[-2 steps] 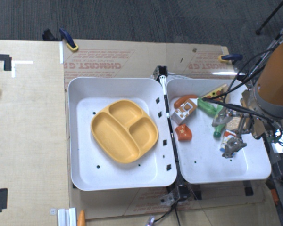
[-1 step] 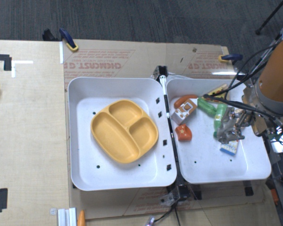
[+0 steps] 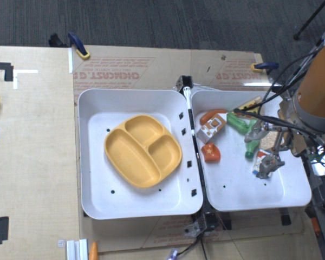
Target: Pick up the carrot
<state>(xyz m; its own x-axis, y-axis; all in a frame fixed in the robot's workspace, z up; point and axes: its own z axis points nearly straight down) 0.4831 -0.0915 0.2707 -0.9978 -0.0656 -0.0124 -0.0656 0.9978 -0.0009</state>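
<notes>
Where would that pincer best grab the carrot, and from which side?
Probably from straight above, across the bare upper curve of the carrot. It lies flat, and a small box rests over its lower side, so only that upper part looks free to squeeze.

Orange carrot (image 3: 212, 115), lying in right bin's upper-left area, partly covered by a small box

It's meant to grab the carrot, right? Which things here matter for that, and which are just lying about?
For the job: carrot, gripper, right bin holding the carrot.

Lying about: yellow divided plate, left bin, small box, red toy, green toy.
</notes>
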